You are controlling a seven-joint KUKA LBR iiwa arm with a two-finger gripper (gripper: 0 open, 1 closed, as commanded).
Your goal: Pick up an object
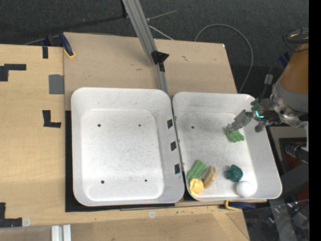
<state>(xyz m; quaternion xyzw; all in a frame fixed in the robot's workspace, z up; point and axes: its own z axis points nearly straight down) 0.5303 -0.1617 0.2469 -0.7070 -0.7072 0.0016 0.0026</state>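
The tool (239,123) is seen low in the right bin (215,100), just above a light green object (234,134); whether it is released or clenched cannot be told. A straight descent centred on that object is judged best. The far right wall is close, so sideways room is tight. Open floor lies leftward; the other items are clustered along the near wall.
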